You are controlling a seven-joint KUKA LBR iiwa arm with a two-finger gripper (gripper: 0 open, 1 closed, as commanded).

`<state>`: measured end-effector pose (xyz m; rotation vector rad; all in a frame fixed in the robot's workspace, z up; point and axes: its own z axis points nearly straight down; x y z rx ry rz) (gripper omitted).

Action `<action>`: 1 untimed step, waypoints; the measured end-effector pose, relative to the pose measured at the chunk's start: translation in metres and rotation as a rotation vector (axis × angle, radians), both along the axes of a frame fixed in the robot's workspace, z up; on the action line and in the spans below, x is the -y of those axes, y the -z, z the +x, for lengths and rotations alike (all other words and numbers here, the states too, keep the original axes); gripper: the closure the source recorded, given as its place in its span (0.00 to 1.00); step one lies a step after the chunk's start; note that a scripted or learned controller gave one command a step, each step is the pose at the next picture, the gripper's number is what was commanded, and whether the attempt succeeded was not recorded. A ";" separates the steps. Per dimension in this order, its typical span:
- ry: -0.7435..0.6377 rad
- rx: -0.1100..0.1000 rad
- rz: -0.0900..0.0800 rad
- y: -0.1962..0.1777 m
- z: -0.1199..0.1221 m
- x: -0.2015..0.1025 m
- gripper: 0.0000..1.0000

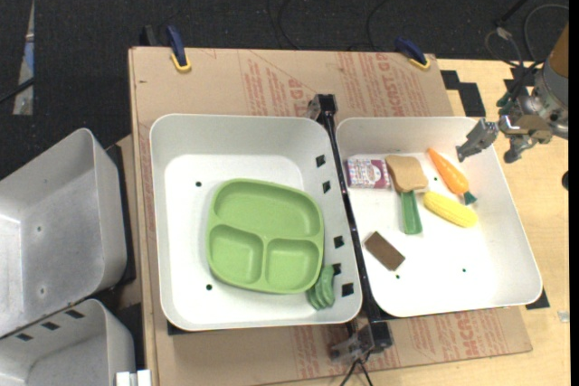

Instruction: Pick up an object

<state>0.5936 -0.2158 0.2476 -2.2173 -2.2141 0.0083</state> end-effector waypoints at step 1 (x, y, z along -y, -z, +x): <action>-0.003 0.010 -0.003 -0.005 0.002 0.000 0.00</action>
